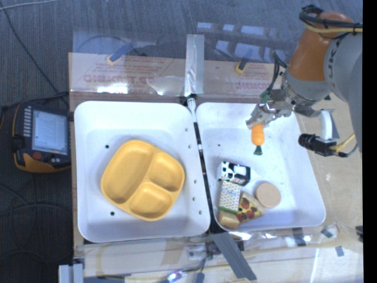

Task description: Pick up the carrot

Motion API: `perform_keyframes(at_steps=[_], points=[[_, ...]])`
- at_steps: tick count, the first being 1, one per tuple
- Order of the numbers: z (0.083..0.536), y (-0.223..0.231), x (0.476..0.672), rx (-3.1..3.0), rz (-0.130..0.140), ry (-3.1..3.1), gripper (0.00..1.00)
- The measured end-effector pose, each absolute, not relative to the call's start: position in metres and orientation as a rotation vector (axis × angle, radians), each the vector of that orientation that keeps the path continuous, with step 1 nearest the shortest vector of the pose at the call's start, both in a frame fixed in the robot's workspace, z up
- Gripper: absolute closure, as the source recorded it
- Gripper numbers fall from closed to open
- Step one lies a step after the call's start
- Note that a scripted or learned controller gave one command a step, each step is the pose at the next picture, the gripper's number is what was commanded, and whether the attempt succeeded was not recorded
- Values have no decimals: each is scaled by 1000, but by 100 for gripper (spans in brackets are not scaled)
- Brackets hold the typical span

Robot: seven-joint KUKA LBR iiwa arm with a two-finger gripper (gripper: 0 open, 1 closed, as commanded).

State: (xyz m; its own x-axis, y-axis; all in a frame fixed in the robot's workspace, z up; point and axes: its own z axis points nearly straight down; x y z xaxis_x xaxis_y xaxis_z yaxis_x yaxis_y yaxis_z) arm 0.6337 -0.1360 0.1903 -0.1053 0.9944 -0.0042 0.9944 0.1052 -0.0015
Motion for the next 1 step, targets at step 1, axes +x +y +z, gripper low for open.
perform_keyframes(at_steps=[1], points=[[199,-136,634,2099,-9,2334,100]])
